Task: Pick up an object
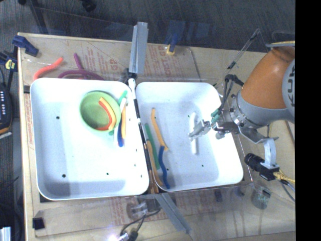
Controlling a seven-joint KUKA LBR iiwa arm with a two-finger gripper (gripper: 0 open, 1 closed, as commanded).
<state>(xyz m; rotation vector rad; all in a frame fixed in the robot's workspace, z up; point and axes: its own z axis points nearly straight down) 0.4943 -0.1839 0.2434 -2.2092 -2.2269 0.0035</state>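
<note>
My gripper (194,134) hangs over the middle right of the right bin (220,172), its pale fingers pointing down and left toward the bin floor. Nothing shows between them. To its left in the same bin lie thin flexible strips: an orange strip (158,128), a green strip (149,137) and a blue strip (163,167) along the left wall. In the left bin (60,174) a green bowl (95,110) holds curved orange and yellow strips (108,109). More strips (122,124), green, yellow and blue, lie just right of the bowl.
Orange and purple strips (65,69) lie on the bench behind the left bin. A grey metal bar (138,46) stands at the back between the bins. Cables and a black fitting (261,165) sit right of the right bin.
</note>
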